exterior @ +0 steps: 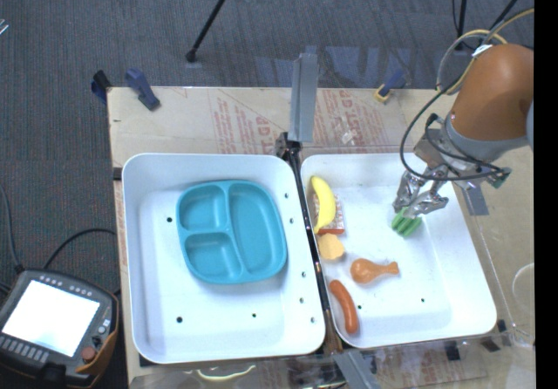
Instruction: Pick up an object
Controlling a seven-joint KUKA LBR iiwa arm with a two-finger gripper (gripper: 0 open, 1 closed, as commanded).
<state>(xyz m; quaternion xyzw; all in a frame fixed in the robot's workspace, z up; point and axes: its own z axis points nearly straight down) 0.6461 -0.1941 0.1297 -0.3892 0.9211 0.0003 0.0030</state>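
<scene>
Green object [404, 223] lies in the right white bin [453, 309], jaws gripping it.

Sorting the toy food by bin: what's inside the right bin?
Inside the right bin: a banana, a peach-coloured piece below it, an orange drumstick, a sausage and a green item at the gripper, which covers part of it.

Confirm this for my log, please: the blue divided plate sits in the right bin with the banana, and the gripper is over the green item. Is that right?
Not quite. The camera view shows the blue divided plate in the left bin; the banana lies in the right bin. The gripper is indeed over the green item.
</scene>
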